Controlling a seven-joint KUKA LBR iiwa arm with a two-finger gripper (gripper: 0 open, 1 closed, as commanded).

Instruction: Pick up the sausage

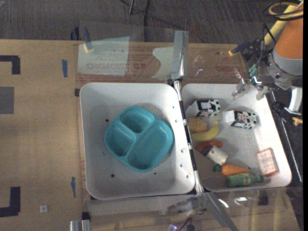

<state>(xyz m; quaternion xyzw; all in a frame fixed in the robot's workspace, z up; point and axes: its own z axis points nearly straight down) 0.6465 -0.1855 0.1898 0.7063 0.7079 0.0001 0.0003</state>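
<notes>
bench lying brown under blue tape marks | left bin holding a teal tray | sausage lying in right bin beside banana | gripper hovering at far edge, fingers spread, gripping nothing | dark carpet showing behind
</notes>
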